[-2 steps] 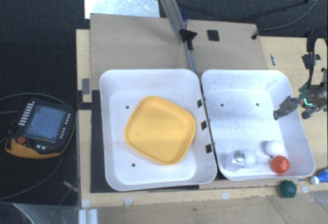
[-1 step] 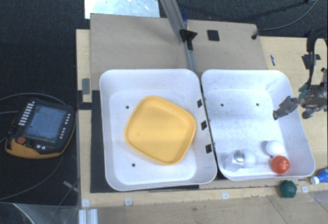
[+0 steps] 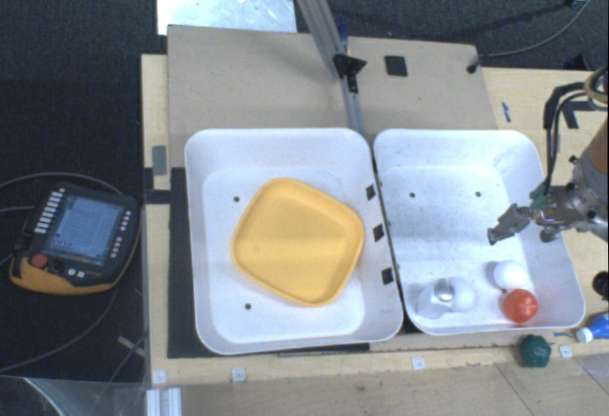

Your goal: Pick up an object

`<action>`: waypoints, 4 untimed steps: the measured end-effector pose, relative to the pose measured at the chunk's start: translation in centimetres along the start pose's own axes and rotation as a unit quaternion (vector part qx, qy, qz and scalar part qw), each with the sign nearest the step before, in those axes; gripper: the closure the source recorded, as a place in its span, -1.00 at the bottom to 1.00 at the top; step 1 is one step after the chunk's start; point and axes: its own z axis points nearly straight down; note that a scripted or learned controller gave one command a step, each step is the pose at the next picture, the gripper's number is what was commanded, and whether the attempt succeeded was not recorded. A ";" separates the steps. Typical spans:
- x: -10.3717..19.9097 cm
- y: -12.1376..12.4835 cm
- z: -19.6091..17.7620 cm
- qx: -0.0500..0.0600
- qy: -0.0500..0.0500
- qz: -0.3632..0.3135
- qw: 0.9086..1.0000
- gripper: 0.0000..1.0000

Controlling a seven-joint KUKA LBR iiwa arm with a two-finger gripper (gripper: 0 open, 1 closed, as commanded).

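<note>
Here, a yellow plate [image 3: 298, 253] is seen in the left bin [image 3: 205, 214]. In the right bin [image 3: 447, 167], the hand [image 3: 504, 231] is held over the floor, its grip unreadable; a white ball [image 3: 509, 274] and a red ball [image 3: 520, 306] lie just below it.

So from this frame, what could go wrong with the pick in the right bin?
1. The white ball and the orange ball sit touching near the right bin corner, so the pincer may nudge one while closing on the other.
2. Both are round and could roll away.
3. They lie close to the bin wall, so a finger might strike the rim.
</note>
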 end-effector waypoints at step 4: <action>0.2 0.9 1.3 -0.005 -0.001 0.000 1.000 1.00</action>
